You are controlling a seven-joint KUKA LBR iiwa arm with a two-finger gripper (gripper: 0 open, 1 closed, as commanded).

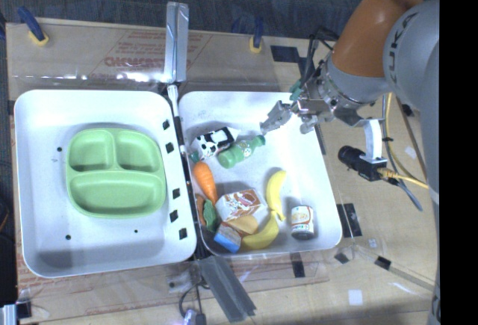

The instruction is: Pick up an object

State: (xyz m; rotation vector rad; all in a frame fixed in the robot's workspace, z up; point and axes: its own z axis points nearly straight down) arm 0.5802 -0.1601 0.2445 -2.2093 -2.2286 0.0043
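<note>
My gripper (290,122) hovers over the back right part of the right bin (317,166), open, with nothing between its fingers. One grey finger (272,119) points down-left toward a green bottle (240,152) lying just below it, apart from it. A black-and-white cow toy (213,142) lies left of the bottle. Further forward are an orange carrot (205,180), a yellow banana (276,193), a second banana (261,235), a small can (301,220) and a snack packet (240,205).
The left bin (30,189) holds a green divided plate (116,170). A blue item (228,240) and a green item (209,215) sit crowded at the right bin's front left. A metal post (177,39) stands at the back between the bins.
</note>
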